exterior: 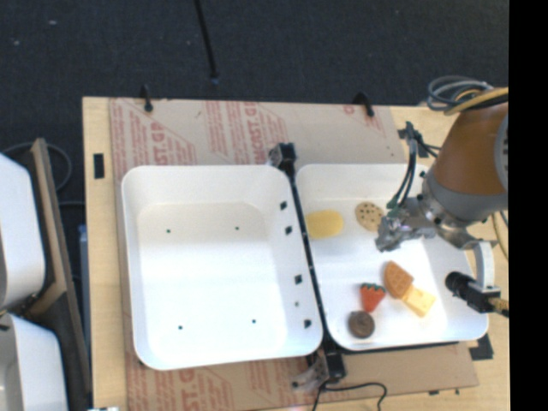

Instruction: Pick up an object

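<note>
The right bin holds several small objects. A pale yellow disc lies near its left wall, and a speckled brown cookie sits just right of it. Lower down are an orange rounded piece, a yellow cube, a red strawberry-like piece and a dark brown round piece. My gripper hangs over the middle of the right bin, just below and right of the cookie and above the orange piece. Nothing shows between its tips.
The left bin sits beside the right one, with a black divider rail between them. Both rest on a cardboard sheet on the bench. Cables loop behind the arm at the upper right.
</note>
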You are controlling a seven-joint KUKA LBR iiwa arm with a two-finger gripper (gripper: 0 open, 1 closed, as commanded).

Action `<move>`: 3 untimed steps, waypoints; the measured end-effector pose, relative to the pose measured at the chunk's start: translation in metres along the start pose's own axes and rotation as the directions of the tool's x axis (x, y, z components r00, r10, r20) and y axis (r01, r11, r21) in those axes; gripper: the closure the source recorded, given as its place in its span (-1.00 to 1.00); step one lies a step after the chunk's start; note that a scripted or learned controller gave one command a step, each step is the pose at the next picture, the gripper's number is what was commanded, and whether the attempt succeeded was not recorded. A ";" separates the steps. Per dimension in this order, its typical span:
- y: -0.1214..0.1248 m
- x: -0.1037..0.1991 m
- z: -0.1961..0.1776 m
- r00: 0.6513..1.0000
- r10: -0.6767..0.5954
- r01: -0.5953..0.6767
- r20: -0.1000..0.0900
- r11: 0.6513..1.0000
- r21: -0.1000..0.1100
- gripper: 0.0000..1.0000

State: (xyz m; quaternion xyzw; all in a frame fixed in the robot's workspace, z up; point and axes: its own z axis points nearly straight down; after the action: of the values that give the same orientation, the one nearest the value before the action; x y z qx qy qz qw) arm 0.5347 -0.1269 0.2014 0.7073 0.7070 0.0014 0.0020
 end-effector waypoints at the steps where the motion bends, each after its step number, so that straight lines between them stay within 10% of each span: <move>1: 0.003 0.005 -0.061 1.000 -0.001 0.001 0.000 1.000 -0.001 1.00; 3: 0.041 0.094 -0.054 1.000 -0.003 0.003 -0.001 1.000 0.005 1.00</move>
State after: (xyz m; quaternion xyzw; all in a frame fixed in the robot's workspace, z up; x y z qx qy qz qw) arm 0.5753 -0.0329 0.2557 0.7061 0.7082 0.0000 -0.0003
